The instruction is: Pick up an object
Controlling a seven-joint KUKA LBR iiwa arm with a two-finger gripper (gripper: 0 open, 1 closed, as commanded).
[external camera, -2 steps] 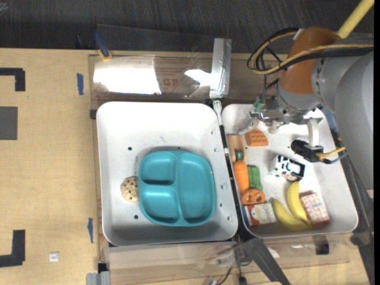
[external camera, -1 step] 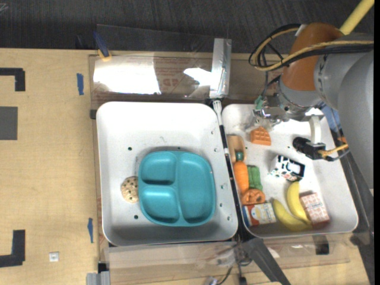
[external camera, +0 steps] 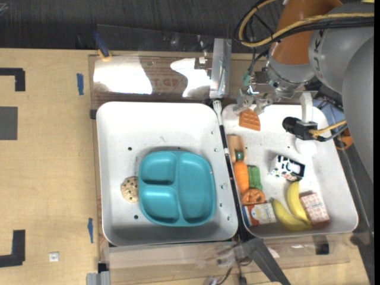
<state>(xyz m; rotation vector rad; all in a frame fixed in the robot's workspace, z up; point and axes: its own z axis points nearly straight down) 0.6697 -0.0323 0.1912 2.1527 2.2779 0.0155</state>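
Banana (external camera: pixel 289 205) and carton (external camera: pixel 262 213) lie at the right bin's (external camera: pixel 350 215) near edge; farther back, the gripper (external camera: pixel 252 104) hangs directly over an orange wedge (external camera: pixel 250 121), apparently not yet lifted. Finger state indeterminable.

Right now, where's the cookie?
The cookie lies in the left bin, near its left wall, touching the left edge of the teal divided tray.

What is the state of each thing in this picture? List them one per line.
Gripper: at the right bin's far edge, above the orange wedge.
Orange wedge: lying in the right bin.
Banana: lying flat, unpeeled.
Carrot: lying along the bin's left wall.
Teal tray: upright.
Cookie: beside the tray.
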